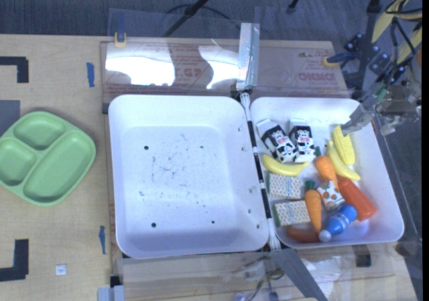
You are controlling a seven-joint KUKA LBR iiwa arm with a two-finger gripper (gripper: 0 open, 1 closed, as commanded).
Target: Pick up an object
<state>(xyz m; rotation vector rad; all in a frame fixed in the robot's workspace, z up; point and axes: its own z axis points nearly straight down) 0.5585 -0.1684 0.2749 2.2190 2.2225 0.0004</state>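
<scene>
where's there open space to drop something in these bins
The left bin has its whole floor bare, from its rim to the divider. The right bin is crowded: bananas, carrots and cartons pack its middle; the gripper hovers at its upper right.

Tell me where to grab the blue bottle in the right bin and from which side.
Probably across the blue bottle's body, coming straight down. It lies on its side near the right bin's front wall, with an orange toy beside it, so set the jaws across its narrow width, not its length.
</scene>
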